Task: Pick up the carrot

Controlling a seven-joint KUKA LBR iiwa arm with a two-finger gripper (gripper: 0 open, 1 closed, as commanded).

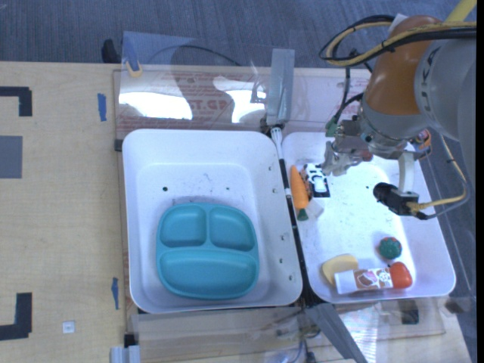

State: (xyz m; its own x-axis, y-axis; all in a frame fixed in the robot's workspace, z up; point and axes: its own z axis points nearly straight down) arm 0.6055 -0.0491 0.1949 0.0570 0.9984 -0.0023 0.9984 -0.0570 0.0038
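Up near the far edge of the right bin (354, 219), the gripper (335, 164) hangs over the white floor, pointing down and toward the bin's left wall. From this slant it cannot be told whether it is open or closed, and nothing shows in its grasp. Just beside its tip lies a small black-and-white item (317, 182). Touching or nearly touching that item on its left is the carrot (299, 190), which lies flat along the bin's left wall, orange body toward the far edge and green end toward the near edge. It is apart from the gripper.

Toward the bin's near right corner sit a dark green ball (389, 247), a yellow piece (339, 264) and a white packet (365, 279) with an orange-red round thing (401, 275) at its right end. In the left bin (195, 163), a teal divided plate (206, 249) rests by the near edge.
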